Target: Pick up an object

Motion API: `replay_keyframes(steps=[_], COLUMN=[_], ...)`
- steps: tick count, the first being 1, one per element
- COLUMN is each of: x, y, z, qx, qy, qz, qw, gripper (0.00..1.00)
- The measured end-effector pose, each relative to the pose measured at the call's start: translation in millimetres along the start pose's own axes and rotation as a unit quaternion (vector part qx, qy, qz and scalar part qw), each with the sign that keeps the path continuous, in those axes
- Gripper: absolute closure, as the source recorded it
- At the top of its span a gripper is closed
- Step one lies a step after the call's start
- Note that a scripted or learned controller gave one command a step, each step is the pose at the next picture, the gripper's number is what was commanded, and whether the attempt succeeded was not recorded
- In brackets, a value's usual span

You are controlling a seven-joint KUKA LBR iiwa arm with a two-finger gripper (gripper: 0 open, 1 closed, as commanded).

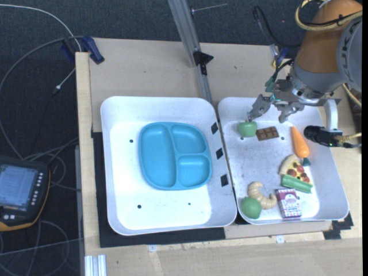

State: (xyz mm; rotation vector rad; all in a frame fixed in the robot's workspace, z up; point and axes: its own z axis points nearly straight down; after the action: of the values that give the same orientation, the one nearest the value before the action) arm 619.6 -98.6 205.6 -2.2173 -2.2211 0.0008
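Note:
My gripper point(268, 116) hangs open over the far end of the right bin point(333, 177). Its left finger point(256, 108) ends just above a small green fruit point(247, 129), and a brown chocolate bar point(267, 134) lies just below the gap between the fingers. Nothing sits between the fingers. To the right lies an orange carrot point(299, 142). Nearer the front are a pizza slice point(295, 174), a pale curled pastry point(263, 194), a green apple point(250, 207) and a small pink box point(289, 204).
The left bin point(123, 171) holds a blue divided plate point(174, 155). A metal pole point(187, 27) rises behind the bins. The grey and orange arm point(328, 33) stands at the upper right.

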Motion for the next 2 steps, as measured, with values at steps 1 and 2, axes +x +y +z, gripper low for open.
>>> replay_keyframes(steps=[1,2], x=[0,1], y=[0,3], z=[0,63], qx=[0.0,0.003], qy=[0.0,0.0], qz=[0.0,0.001], qw=[1.0,1.0], gripper=[0.0,0.0])
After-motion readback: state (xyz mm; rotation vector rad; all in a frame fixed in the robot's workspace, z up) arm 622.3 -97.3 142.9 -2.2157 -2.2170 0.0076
